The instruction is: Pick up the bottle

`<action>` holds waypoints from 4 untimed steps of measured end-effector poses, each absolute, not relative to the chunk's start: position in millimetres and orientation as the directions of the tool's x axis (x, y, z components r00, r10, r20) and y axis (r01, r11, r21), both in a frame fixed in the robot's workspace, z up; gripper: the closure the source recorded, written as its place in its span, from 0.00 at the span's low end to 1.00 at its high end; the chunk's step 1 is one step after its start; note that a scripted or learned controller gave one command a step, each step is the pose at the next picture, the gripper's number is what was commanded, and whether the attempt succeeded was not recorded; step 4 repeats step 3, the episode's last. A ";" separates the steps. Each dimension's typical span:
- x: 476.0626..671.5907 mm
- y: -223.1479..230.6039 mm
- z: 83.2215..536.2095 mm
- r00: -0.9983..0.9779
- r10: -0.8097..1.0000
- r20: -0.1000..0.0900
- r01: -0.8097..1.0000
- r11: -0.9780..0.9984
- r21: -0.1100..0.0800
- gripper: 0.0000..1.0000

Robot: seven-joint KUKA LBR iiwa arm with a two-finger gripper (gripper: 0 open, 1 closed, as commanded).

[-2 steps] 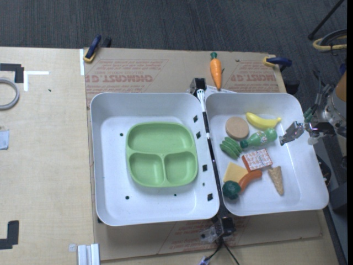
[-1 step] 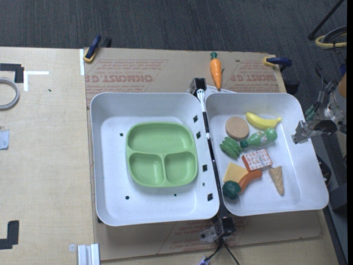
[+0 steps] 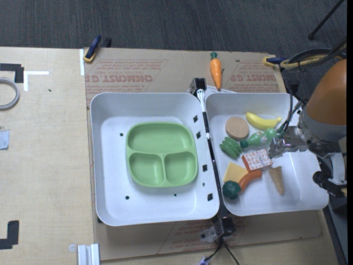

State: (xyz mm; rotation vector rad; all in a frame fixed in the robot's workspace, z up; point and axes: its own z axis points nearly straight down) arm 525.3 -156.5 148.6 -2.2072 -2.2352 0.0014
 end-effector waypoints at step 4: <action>476.7 92.3 216.7 0.340 0.940 -0.002 0.940 -0.340 -0.003 1.00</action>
